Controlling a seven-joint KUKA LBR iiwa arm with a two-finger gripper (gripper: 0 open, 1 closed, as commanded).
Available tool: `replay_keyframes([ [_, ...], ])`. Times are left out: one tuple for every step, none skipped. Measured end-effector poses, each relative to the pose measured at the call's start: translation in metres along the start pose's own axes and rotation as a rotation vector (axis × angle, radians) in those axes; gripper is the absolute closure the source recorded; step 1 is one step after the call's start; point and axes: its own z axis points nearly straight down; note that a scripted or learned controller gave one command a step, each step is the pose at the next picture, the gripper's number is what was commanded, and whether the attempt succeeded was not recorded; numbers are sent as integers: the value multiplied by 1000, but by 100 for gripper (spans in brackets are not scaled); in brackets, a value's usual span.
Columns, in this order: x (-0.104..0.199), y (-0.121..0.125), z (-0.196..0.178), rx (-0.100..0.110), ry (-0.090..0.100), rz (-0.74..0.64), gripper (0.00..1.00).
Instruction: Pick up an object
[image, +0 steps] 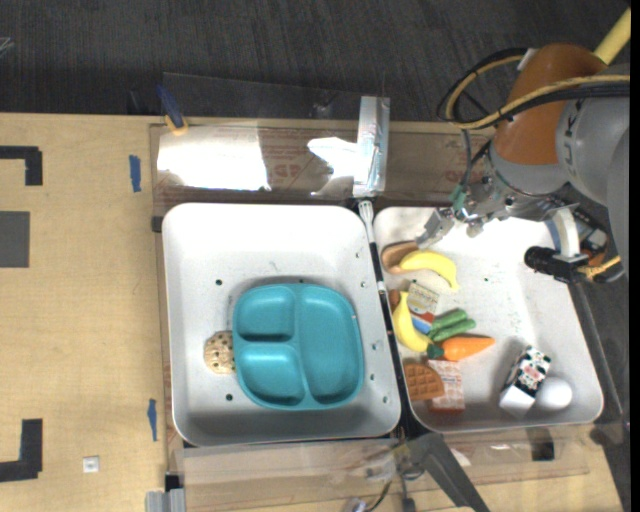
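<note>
2 white bins sit side by side on the bench. The left bin (190, 250) holds a teal 3-compartment plate (297, 343), with a round speckled cookie (219, 352) touching the plate's left edge. The right bin (500, 275) carries my arm (560, 130), grey with an orange band, reaching in from the right over the bin's upper edge. My gripper (440, 225) hangs at the bin's upper left corner, just above the toy food; whether it is wide or narrow I cannot tell. Along the bin's left side lie 2 bananas, an upper banana (428, 265) and a lower banana (408, 328), with a green vegetable (450, 325), an orange carrot (467, 347) and a brown waffle (422, 380) below them. A black-and-white cow-pattern cup (527, 378) lies at the lower right, beside a white ball (554, 393).
</note>
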Motion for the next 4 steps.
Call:
replay_keyframes([
  [-30,-2,57,0,7,-115,0],
  [9,-42,55,-16,-6,-59,0],
  [-13,2,16,-5,-1,36,0],
  [-13,3,6,-7,-3,34,100],
])
